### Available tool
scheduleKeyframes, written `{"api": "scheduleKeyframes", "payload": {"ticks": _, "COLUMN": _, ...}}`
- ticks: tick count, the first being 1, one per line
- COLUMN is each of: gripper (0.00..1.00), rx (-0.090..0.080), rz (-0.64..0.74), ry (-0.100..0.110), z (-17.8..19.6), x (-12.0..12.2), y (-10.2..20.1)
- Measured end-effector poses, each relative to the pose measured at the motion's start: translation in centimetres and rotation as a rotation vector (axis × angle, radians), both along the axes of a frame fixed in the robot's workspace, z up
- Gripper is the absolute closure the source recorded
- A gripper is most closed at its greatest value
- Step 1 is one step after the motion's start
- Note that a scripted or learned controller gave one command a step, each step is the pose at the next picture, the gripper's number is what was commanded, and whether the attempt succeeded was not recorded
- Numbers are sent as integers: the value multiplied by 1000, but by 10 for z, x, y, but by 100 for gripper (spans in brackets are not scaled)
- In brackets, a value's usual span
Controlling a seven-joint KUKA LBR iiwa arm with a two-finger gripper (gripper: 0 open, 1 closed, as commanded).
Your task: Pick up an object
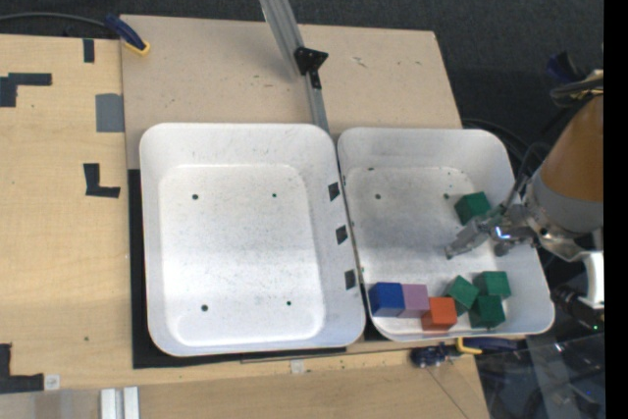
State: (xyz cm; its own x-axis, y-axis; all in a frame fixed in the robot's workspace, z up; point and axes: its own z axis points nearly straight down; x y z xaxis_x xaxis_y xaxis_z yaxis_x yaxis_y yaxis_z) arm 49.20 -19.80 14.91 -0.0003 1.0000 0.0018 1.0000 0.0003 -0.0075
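The right bin (412, 147) holds several small blocks. A green block (473, 207) lies near its right wall. Along the front edge sit a blue block (388, 298), a purple block (415, 297), an orange block (442, 312) and three green blocks (483, 296). My gripper (469, 240) reaches in from the right, just below the lone green block and above the front cluster. Its fingers (457, 248) point left over the bare bin floor and look spread, with nothing between them.
The left bin (235, 137) sits beside the right one. A slanted metal pole (280, 0) crosses the bench behind the bins. The arm's orange band (579, 152) hangs over the right bin's right edge.
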Motion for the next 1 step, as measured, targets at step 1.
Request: {"api": "scheduleKeyframes", "payload": {"ticks": 1, "gripper": 0, "rx": 0, "rz": 0, "ry": 0, "z": -54, "x": -2, "y": 1}}
